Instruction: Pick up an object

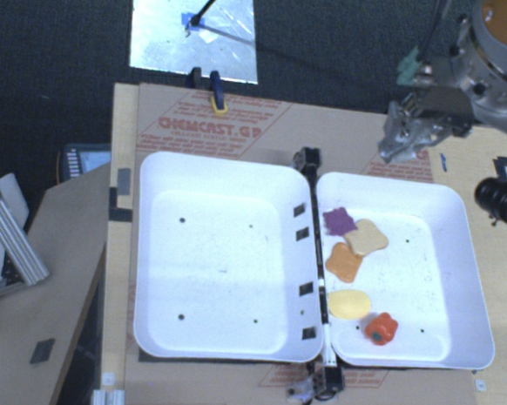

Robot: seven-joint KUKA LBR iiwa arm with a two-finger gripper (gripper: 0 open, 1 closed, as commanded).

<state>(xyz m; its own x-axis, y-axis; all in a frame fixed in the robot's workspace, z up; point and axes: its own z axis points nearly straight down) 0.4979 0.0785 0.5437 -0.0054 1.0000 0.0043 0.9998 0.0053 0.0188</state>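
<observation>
The right bin (pixel 459 257) holds several small things along its left side. A purple piece (pixel 339 220) lies at the top, with a tan piece (pixel 367 238) beside it and an orange piece (pixel 345 262) just below. Nearer the front lie a yellow piece (pixel 349 303) and a small red object (pixel 381 329). My gripper (pixel 405 141) hangs above the bench behind the right bin's far edge, high over the cardboard and well away from every object. Nothing shows in it.
The left bin (pixel 223 256) sits beside the right one, joined by a black strip with clips (pixel 312 237). Behind the bins lie brown cardboard (pixel 242 126), a shiny foil sheet (pixel 196 25) and a blue and yellow clamp (pixel 217 94).
</observation>
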